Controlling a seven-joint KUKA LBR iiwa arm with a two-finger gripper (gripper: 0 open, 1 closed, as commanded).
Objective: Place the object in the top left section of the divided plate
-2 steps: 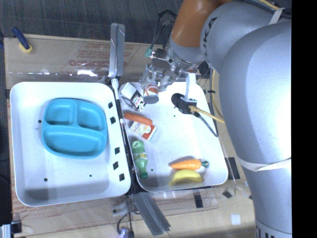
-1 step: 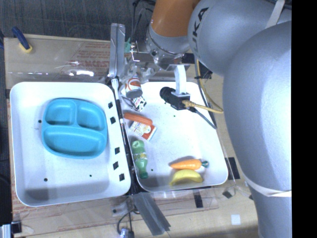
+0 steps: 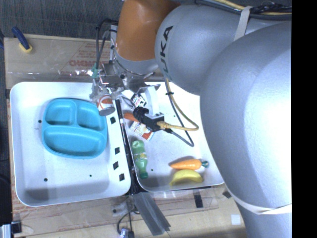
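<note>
The blue divided plate [image 3: 74,128] lies in the left white bin [image 3: 29,172], with two smaller sections along its top and one long section below. My gripper [image 3: 105,95] hangs just past the plate's upper right corner, near the wall between the two bins. A small can [image 3: 104,104] with an orange-red label and a grey end sits between its fingers, lifted above the bin floor. The can is to the right of the plate's top right section, and the top left section [image 3: 59,112] holds nothing.
The right bin [image 3: 163,185] holds a green bottle [image 3: 139,157], a carrot [image 3: 185,163], a banana [image 3: 186,177] and an orange-and-white packet [image 3: 140,129]. A cable [image 3: 181,128] loops from the wrist over this bin. The arm's bulk covers the right side.
</note>
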